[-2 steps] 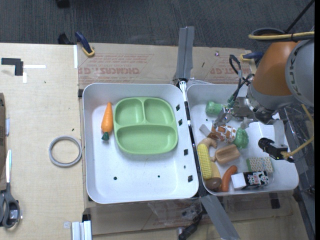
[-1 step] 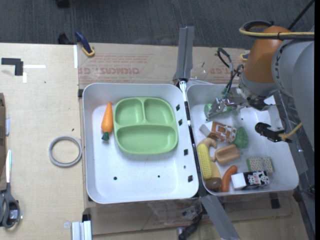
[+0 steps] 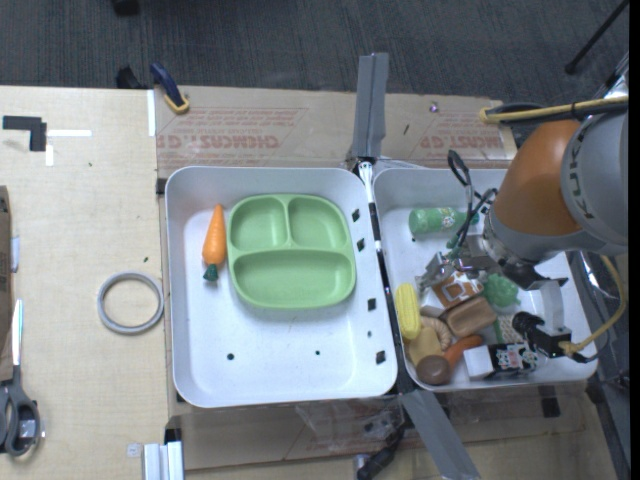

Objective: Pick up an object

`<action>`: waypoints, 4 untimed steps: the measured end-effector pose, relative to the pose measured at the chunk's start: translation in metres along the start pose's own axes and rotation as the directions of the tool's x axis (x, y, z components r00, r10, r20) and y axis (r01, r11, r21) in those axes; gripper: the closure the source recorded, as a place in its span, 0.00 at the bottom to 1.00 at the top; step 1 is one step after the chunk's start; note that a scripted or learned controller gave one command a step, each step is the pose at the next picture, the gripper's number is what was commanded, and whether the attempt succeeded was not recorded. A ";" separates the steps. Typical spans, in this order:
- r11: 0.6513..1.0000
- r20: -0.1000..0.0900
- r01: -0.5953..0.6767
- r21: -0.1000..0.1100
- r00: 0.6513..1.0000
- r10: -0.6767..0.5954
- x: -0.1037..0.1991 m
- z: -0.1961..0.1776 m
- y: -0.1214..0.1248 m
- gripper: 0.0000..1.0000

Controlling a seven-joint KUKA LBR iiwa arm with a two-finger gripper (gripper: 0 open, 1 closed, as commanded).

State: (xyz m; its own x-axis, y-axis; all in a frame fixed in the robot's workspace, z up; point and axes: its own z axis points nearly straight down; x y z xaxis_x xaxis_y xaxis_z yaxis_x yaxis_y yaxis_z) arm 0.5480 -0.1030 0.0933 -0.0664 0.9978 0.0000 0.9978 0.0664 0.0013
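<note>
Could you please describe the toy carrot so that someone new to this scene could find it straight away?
Start at the left bin, the one that holds the green divided tray. The carrot lies on the bin floor just left of that tray, along its left edge. It is the bin's one orange thing, slim, with a small green stem end pointing toward the near side.

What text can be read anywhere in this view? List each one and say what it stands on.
"CHEMICAL GU...", red print seen upside down, on the cardboard sheet behind the left bin; the remaining letters are too blurred to make out.
More red print on the same cardboard behind the right bin: too faint to read.
Small packets among the toy food in the right bin, near the gripper: print too small to read.
</note>
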 end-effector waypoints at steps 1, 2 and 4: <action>1.000 0.003 -0.005 -0.006 1.000 0.005 -0.002 -0.010 0.001 1.00; 1.000 0.002 -0.004 -0.002 1.000 0.004 -0.002 -0.009 0.001 0.00; 0.995 0.000 0.096 -0.002 0.995 -0.096 -0.010 0.001 -0.019 0.00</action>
State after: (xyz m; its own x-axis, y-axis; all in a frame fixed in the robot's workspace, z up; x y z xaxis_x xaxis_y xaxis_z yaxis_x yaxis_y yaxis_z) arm 0.5297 -0.1145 0.0926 -0.1617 0.9868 -0.0001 0.9868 0.1617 0.0028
